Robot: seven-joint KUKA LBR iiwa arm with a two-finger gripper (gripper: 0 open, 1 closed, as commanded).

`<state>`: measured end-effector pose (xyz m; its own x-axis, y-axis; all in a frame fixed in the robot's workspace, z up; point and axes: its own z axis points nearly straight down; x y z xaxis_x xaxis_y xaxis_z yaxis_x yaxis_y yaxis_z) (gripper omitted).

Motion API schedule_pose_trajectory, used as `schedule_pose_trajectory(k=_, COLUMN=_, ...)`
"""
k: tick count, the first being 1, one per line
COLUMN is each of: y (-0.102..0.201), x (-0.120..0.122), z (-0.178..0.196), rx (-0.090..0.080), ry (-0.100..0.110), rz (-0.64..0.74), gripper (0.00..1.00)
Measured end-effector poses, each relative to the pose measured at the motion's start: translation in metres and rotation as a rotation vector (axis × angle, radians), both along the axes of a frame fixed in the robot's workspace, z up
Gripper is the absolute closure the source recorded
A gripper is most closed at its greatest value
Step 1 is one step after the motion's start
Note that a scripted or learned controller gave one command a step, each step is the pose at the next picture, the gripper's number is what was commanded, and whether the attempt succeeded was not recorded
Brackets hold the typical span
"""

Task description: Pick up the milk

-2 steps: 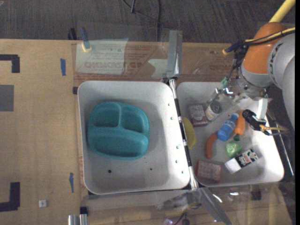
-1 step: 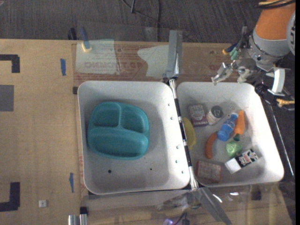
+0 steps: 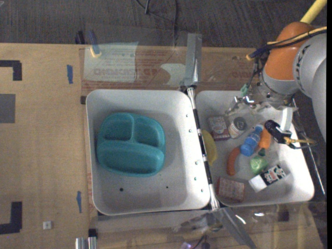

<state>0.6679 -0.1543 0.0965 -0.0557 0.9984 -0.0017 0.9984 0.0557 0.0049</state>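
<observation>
Gripper hangs over the back part of the right bin, under the grey arm with its orange band, and you cannot tell from this view if it is released or clenched; nothing is seen held in it. Just below it lie a small can and a pinkish packet, then a blue bottle and an orange carrot-like piece. The milk, a small white carton with black spots, lies on its side near the front right of this bin, well apart from the gripper, beside a green toy. I judge that the approach step is not yet done: you must bring the gripper forward over the carton, turn it across the narrow side, then go down. The left bin bears a teal tray.
</observation>
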Motion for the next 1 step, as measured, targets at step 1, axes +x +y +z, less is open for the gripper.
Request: schedule_pose_trajectory(k=1, y=0.039, x=-0.0332, z=-0.0086, rx=0.0, ry=-0.001, rz=0.233, gripper=0.0)
